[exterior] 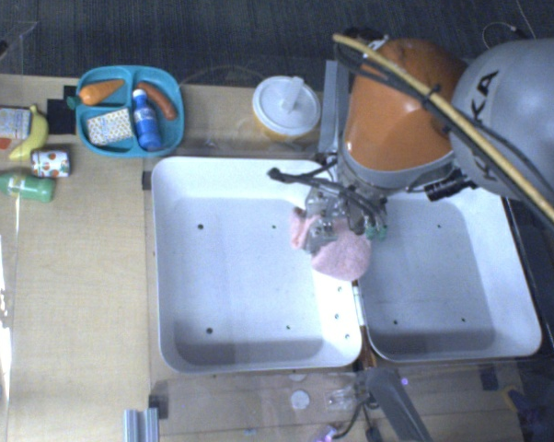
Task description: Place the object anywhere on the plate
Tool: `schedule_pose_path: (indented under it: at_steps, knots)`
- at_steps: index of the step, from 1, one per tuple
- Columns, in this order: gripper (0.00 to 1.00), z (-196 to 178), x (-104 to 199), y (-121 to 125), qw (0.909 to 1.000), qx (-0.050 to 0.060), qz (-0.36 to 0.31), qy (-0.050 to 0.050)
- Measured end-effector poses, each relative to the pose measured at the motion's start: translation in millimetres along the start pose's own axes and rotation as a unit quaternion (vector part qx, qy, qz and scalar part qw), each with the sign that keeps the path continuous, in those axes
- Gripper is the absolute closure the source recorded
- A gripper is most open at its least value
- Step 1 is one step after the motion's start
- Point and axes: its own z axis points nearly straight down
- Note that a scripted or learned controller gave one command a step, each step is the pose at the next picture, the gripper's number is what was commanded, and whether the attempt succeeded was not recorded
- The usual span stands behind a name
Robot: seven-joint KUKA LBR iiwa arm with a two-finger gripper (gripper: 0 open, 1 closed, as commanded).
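We are looking down on a wooden surface (65, 320) carrying two white bins. The left bin (231, 339) is our landmark. The right bin (461, 330) is sitting flush against its right wall.

The arm (401, 109), grey with an orange band, is reaching over the left bin's upper right corner. Its gripper (337, 215) is hanging just inside that bin's right wall, near the seam between the bins. A pink object (343, 258), soft and rounded, is sitting directly under the gripper, overlapping the left bin's right rim. We cannot tell whether the gripper is grasping it or merely hovering over it, since the metal parts are hiding the contact.

Beyond the left bin's far left corner, a blue tray (171, 95) is holding toy food. A white lidded cup (286, 107) is standing just beyond the bin's far wall. To the left of the bin, well apart, a banana (33, 134), a small can (51, 163) and a green bottle (19, 186) are lying on the surface.
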Motion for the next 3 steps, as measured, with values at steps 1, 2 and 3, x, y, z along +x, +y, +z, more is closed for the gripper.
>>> schedule_pose_path:
  at_steps: [1,2,3]
  knots:
    - [1.00,3,15,39,1.0000,0.000,-0.002,0.000]
    - [1.00,3,37,86,1.0000,0.000,-0.002,0.000]
    - [0.00,3,37,86,1.0000,0.000,-0.002,0.000]
